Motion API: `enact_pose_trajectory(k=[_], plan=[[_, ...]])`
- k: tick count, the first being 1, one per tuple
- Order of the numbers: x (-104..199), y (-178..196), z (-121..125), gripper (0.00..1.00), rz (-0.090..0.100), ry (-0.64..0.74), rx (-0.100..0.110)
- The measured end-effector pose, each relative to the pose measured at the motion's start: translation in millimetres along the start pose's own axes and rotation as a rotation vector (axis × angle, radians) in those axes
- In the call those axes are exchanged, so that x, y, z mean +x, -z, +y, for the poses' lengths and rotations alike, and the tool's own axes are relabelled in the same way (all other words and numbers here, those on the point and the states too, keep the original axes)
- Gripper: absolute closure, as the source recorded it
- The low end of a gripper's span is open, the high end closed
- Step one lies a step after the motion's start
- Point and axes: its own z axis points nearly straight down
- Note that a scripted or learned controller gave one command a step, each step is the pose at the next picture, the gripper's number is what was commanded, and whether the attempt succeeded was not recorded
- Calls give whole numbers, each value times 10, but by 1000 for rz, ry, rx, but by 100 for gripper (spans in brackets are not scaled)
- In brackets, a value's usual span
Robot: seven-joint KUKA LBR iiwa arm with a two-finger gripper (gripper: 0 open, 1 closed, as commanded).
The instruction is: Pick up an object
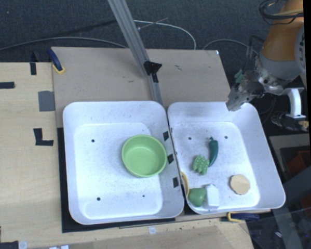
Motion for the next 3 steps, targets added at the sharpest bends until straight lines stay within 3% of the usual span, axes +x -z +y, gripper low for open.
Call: enact_pose_trajectory(k=[3], plan=[[1405,-289,-523,100,3,4,9]])
